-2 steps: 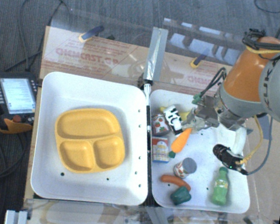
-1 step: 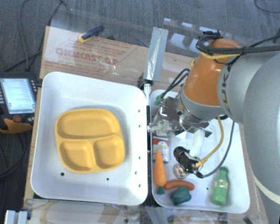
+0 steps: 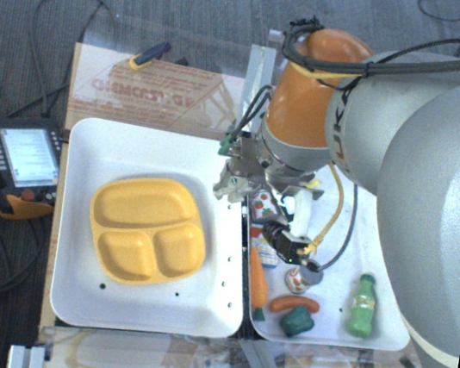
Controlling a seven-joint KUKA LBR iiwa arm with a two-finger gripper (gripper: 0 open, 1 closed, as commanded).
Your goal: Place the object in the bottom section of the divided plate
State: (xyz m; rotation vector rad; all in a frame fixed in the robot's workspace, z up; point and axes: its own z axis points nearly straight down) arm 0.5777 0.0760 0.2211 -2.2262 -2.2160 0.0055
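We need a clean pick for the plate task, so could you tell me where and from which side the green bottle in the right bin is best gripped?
Grip the green bottle across its body, below the neck, coming straight down. It lies flat near the right bin's outer rim, apart from the other items, so fingers fit on both long sides.

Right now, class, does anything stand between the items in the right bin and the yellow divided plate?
Yes: the two bins' raised rims meet between them. The divided plate itself holds nothing visible. The end effector hangs above that seam.
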